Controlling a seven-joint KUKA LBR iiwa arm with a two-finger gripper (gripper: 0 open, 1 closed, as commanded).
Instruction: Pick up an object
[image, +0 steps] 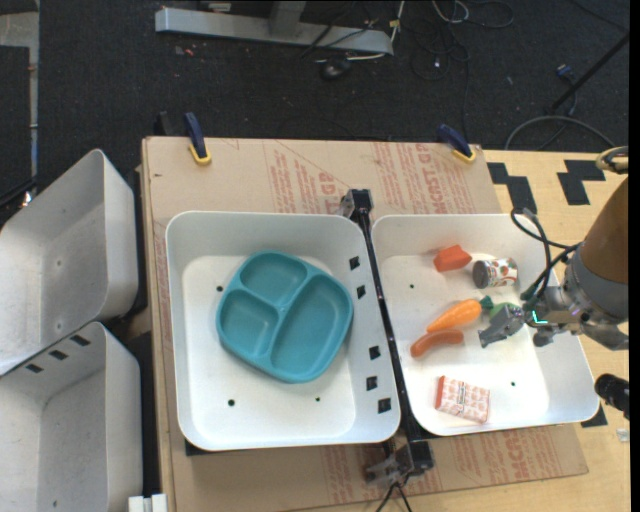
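Note:
The right bin (560, 395) holds an orange carrot (455, 316), a red-brown sausage (436, 343), a small orange piece (452, 258), a little can (494, 271) and a pink-and-white packet (463, 398). My gripper (503, 325) reaches in from the right and hovers low, just right of the carrot's green end. Its dark fingers point left. No object shows between them.
The left bin (190, 300) carries a teal divided plate (286, 315). A black divider (377, 320) runs between the bins. Two white trays (60, 260) stand off the bench at left. The arm's body (605, 270) covers the right bin's right rim.

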